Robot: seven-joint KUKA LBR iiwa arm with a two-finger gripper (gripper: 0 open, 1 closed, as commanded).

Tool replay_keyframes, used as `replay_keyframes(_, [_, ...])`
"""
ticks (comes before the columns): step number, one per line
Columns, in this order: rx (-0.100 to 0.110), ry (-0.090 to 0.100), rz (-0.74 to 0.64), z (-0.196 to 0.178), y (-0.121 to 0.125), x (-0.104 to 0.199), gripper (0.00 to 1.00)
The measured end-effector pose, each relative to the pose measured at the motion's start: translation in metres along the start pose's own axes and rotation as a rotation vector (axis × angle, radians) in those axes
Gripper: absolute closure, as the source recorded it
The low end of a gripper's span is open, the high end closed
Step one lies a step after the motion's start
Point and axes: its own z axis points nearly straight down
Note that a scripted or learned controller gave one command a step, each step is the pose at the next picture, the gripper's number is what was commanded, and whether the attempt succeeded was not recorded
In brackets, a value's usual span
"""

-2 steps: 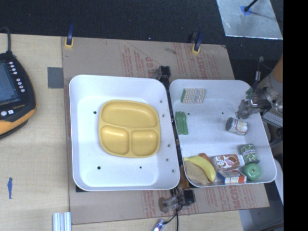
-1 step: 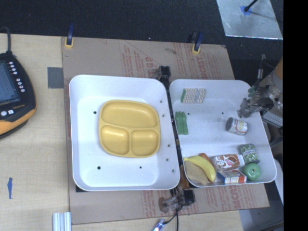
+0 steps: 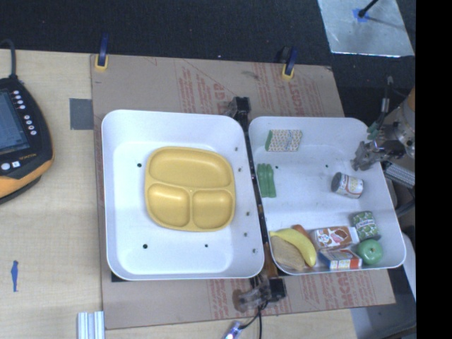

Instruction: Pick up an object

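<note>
1. Right now the gripper (image 3: 367,154) hangs over the right bin's (image 3: 319,138) far right edge; whether it is wide or narrow cannot be told, and nothing shows in it
2. Nearest lies a small can (image 3: 347,184) on its side, just beside the gripper
3. Likely light, rigid and smooth, it may roll; gripping across its round body looks safest
4. Softer options, the banana (image 3: 297,244) and green apple (image 3: 369,251), sit along the near edge

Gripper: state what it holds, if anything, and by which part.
Nothing is held. The gripper sits over the right bin's far right edge, apart from the small can lying just below it.
</note>
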Motion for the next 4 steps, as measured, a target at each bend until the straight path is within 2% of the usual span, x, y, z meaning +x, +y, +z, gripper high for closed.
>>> replay_keyframes(1, [-0.001,0.000,0.000,-0.010,0.000,-0.001,1.00])
replay_keyframes(2, [-0.001,-0.001,-0.002,0.049,0.018,0.003,1.00])
replay_keyframes(3, [0.000,-0.001,-0.002,0.047,0.012,0.014,1.00])
replay_keyframes(4, [0.000,-0.001,-0.002,0.047,0.012,0.014,0.00])
